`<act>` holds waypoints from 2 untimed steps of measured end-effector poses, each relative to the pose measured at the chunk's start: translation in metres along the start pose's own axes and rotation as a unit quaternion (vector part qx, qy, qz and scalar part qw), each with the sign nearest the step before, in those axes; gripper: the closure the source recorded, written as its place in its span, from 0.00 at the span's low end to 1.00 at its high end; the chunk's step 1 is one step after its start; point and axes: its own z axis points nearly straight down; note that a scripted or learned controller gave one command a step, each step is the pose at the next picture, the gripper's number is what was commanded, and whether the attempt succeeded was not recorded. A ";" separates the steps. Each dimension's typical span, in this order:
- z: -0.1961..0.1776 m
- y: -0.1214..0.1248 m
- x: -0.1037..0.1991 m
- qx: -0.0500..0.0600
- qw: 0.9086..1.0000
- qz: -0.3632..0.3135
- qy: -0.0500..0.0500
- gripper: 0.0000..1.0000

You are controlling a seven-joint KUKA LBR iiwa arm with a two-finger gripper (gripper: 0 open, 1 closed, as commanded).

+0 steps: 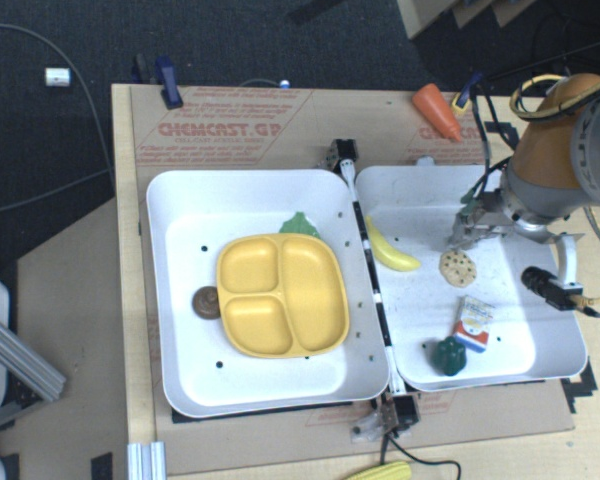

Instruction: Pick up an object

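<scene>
- gripper (472, 230) low in the right bin (540, 363), near its far wall; whether it is open or closed cannot be told
- cookie (458, 266) just below the gripper; banana (390, 251) to its left
- small carton (473, 325) and green pepper (446, 355) nearer the front
- yellow divided plate (280, 296) in the left bin (180, 368)

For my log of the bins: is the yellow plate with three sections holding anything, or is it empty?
Empty. All three sections of the yellow plate show bare yellow surface; the brown disc and green piece lie beside it in the left bin.
</scene>
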 end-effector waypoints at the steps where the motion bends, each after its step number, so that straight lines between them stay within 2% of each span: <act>1: 0.000 0.000 0.000 0.000 1.000 0.000 0.000 0.00; 2: 0.012 -0.042 0.024 0.004 1.000 0.001 0.001 0.00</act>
